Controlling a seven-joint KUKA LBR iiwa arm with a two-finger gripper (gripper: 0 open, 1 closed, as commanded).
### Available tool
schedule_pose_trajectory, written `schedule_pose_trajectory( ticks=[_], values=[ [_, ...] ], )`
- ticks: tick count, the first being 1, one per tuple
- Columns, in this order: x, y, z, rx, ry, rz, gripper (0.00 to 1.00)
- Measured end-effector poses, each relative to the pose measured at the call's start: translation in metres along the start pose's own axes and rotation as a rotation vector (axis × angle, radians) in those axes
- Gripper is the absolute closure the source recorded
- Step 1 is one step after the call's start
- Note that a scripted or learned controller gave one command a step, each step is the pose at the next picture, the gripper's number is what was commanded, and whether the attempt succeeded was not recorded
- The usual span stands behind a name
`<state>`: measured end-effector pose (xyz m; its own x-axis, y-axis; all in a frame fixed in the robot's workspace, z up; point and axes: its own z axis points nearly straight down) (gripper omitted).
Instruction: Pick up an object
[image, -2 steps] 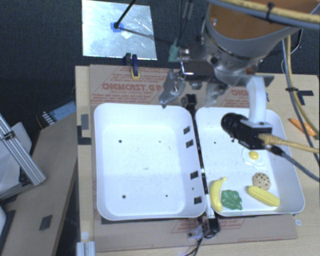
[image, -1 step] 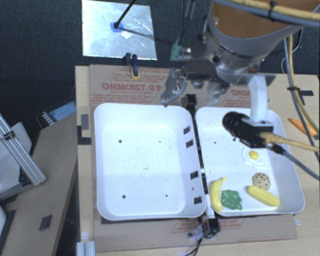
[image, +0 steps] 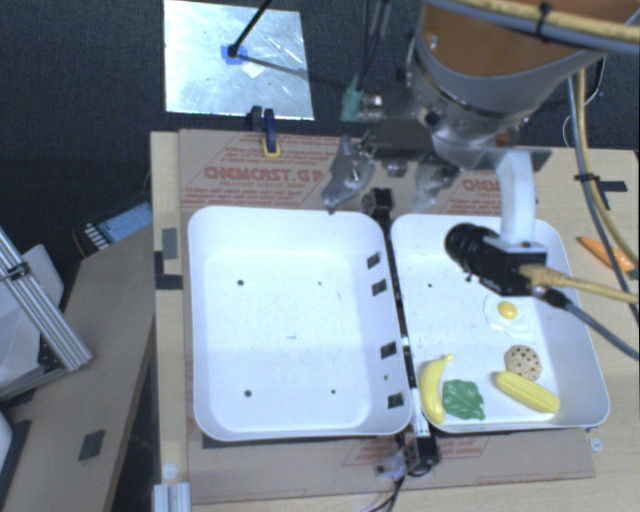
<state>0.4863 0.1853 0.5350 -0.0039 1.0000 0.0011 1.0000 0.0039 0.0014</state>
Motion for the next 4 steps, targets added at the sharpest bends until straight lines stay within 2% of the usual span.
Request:
schedule_pose_trajectory(
  ticks=[4],
  values=[
    [0.0000, 0.0000, 0.0000, 0.000, 0.000, 0.000, 0.00]
  ],
)
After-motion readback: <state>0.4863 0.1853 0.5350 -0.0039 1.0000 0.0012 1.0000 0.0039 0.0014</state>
